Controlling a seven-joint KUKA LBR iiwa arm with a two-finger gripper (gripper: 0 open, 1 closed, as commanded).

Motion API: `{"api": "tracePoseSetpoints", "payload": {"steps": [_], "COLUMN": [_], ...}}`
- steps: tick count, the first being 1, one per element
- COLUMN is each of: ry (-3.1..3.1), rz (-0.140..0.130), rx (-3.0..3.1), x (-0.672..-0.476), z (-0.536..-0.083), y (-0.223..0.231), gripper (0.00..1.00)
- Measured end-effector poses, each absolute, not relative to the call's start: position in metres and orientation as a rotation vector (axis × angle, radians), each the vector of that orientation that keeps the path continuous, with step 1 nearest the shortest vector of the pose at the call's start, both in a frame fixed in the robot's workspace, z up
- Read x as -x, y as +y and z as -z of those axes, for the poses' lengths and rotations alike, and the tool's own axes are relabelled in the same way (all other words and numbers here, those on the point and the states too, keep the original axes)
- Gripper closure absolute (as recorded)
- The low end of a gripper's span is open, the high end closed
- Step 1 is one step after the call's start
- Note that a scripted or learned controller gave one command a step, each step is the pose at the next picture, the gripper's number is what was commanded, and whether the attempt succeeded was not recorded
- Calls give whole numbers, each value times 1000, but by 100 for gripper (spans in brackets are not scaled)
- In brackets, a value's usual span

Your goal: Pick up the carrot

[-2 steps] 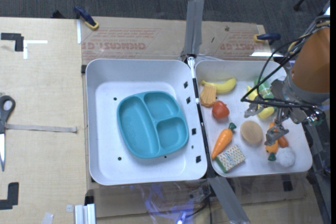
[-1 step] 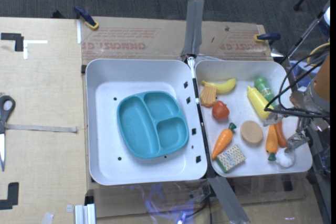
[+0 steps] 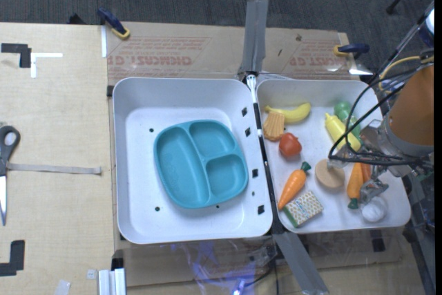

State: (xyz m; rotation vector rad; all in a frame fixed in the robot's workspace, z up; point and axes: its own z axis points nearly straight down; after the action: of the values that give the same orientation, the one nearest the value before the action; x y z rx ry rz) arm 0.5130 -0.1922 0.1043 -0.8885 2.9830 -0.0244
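camera view | gripper (image 3: pixel 373 184) grip state unclear, maybe over right bin (image 3: pixel 314 90) | carrot (image 3: pixel 292 186) apart

The counter (image 3: pixel 55 148) is pale wood on its left part, with brown cardboard (image 3: pixel 173 52) laid under two white bins. The left bin (image 3: pixel 131 169) and the right bin (image 3: pixel 394 214) sit side by side, touching at their inner rims. Scissors (image 3: pixel 5 155) lie at the counter's left edge, near a strip of tape (image 3: pixel 59 168). Two blue-and-yellow clamps (image 3: pixel 112 22) (image 3: pixel 350 49) grip the cardboard's far edge.
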Motion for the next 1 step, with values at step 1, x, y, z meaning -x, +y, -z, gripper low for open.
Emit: {"api": "tracePoseSetpoints", "payload": {"steps": [1], "ry": [2975], "rz": [31], "rx": [893], "x": [-516], "z": [-115], "y": [-192], "gripper": [100]}}
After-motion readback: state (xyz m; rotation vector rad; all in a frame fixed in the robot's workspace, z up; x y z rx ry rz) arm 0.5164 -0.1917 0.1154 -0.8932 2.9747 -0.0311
